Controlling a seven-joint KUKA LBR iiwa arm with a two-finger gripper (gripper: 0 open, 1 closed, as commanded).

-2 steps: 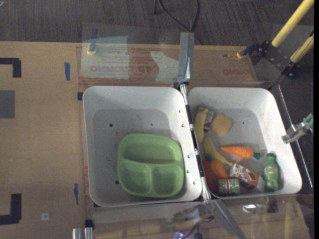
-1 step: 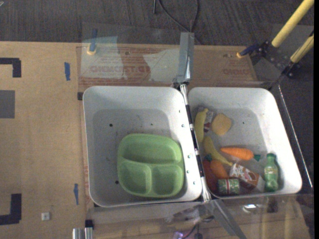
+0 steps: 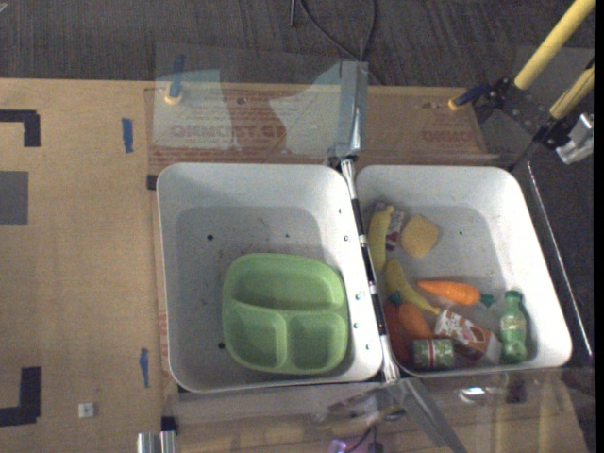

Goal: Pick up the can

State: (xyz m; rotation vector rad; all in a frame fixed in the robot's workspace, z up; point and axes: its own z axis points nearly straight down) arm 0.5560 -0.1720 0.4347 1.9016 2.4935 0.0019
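Can [image 3: 432, 352] lies on its side at the front wall of the right bin [image 3: 528, 217], the bin nearer the side the claw's arm reaches in from, with the task's lift not yet made; whether the claw is spread or pressed together cannot be told from this view. Crowding is the chief hazard. A red-and-white packet [image 3: 464, 332] touches the can on the side the claw would come from, an orange toy [image 3: 406, 321] presses in on its far side, and a carrot [image 3: 451, 292] and a banana [image 3: 404, 286] lie just behind it. A claw coming down here would likely strike the packet or the orange toy first and shove the can instead of straddling it, or close on a neighbour along with it. The round body, lying flat, could roll or squirt out if pinched off centre, and the bin's front wall leaves little room for a descent on that side. A green bottle [image 3: 512, 327] stands near, between the can and the claw's line of approach, and could be knocked over by a low sweep. The left bin [image 3: 189, 253], beyond the can from the claw's side, holds a green divided plate [image 3: 284, 311], well apart and unlikely to interfere.
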